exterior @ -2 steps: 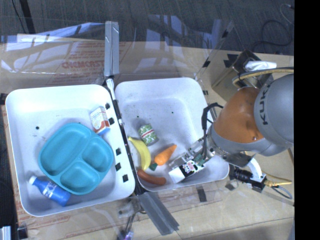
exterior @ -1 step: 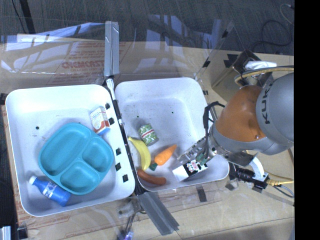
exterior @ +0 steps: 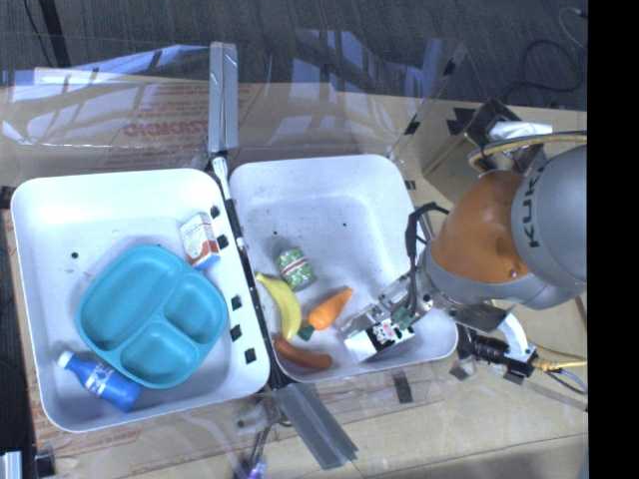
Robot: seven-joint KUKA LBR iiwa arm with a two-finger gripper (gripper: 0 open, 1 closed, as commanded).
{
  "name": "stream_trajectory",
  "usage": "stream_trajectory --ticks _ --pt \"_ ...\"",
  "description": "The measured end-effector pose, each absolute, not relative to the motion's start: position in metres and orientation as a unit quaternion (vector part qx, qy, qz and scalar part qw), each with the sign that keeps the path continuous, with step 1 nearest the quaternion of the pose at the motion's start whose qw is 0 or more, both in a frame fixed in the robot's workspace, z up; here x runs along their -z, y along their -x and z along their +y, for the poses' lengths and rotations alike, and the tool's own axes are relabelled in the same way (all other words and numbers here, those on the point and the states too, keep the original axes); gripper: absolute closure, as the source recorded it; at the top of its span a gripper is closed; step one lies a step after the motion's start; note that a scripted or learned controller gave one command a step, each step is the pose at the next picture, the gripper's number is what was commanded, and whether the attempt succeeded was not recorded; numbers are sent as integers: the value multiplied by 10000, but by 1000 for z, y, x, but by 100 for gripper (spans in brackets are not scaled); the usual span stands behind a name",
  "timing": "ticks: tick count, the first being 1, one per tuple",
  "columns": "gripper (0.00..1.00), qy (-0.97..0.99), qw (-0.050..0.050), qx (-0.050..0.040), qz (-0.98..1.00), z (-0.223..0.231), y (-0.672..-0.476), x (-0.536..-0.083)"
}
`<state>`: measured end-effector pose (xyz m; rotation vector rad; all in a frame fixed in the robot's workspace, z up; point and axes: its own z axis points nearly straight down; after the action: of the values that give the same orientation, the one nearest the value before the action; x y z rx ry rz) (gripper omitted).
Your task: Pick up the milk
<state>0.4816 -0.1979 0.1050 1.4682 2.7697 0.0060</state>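
White and red, your milk carton (exterior: 199, 239) lies in the left bin (exterior: 40, 267), tucked against the divider wall by the blue tray's (exterior: 150, 314) upper right corner, its long axis tilted, top end pointing up-left. Your gripper (exterior: 381, 325) sits well apart, low in the right bin's (exterior: 329, 183) near corner, just right of the carrot (exterior: 328, 309); you can't tell how its jaws stand.

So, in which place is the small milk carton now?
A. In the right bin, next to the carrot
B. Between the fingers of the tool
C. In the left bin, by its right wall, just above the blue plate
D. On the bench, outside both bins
C: the milk carton lies in the left bin, against its right wall and beside the blue plate's upper edge.
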Motion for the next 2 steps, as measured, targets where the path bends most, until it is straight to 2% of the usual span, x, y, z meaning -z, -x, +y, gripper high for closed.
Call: stream_trajectory --ticks 1,2 --pt "0 -5286 -1 2 8489 -195 -477 -214" --pt "0 -4705 -7 -3 8824 -209 -477 -92"
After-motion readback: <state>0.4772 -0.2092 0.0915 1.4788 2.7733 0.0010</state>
